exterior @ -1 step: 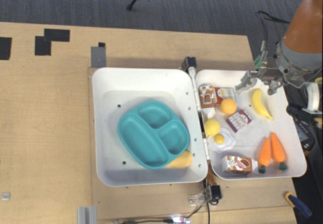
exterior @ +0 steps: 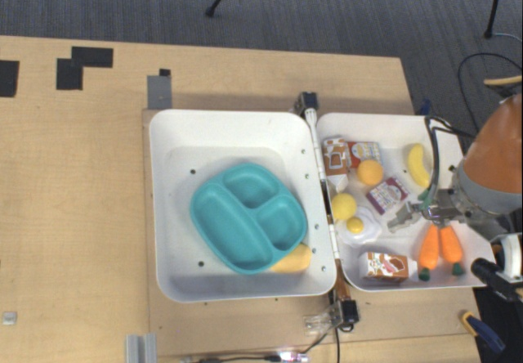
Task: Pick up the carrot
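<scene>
Light wood bench (exterior: 73, 214) on grey carpet, two white bins side by side; a teal divided plate (exterior: 248, 217) fills the left bin (exterior: 176, 149) and half hides something yellow under its edge; the arm comes in from the right, cut off by the frame; gripper (exterior: 431, 212) sits right above the carrot (exterior: 429, 249) in the right bin (exterior: 372, 123), can't tell how its fingers stand.

Both bins (exterior: 237, 128) are looking like smooth white plastic with a soft sheen. The teal tray (exterior: 245, 218) is showing the same glossy plastic. The bench (exterior: 73, 214) is looking like pale matt wood, and the carrots (exterior: 439, 247) are coming off as smooth, shiny orange plastic.
</scene>
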Robot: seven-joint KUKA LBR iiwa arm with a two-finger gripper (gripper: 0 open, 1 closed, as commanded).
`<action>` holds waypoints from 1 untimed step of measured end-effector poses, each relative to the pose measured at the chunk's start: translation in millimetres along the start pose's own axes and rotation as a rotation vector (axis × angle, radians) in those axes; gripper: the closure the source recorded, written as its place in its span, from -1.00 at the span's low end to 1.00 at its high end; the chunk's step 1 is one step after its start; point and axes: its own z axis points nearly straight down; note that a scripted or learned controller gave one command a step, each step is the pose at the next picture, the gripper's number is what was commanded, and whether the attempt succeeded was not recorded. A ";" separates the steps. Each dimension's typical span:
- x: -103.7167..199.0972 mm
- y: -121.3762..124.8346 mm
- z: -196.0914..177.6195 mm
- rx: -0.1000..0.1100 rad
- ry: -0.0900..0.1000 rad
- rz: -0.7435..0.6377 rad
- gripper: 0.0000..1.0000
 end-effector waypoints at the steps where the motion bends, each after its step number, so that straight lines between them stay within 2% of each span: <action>1: -57.4 1.5 61.2 -0.012 0.004 -0.216 -1.00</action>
